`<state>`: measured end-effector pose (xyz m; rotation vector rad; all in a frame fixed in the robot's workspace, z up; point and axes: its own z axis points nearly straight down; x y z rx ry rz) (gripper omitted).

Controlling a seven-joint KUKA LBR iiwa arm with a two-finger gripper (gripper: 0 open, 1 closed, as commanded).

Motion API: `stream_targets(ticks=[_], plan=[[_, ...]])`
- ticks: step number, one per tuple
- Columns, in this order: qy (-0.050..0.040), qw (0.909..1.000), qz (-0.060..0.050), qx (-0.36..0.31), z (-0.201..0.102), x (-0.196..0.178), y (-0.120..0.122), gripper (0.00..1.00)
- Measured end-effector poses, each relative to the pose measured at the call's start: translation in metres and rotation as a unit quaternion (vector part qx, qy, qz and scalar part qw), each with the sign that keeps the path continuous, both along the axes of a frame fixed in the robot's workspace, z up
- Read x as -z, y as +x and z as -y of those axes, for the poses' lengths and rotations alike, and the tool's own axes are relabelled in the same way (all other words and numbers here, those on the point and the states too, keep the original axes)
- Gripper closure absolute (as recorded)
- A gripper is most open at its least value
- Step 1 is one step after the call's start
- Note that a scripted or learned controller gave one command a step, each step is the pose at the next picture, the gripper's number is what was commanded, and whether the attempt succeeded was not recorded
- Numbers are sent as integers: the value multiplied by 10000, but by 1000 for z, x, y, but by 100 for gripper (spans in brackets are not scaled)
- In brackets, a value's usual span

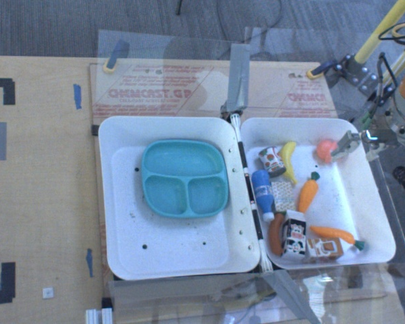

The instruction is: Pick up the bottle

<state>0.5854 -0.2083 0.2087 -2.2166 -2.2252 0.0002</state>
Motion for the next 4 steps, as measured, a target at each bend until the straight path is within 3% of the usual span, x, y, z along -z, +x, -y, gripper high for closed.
stream_targets(ticks=[1,2,3,4], plan=[[2,9602,-24,2795,-82,95,-13,0],[-13,8119,-15,5839,-118,95,9,0],[-22,8138,-30,5812,-120,85,9,100],[-1,7860,-3,6182,-203,-37,-3,100]])
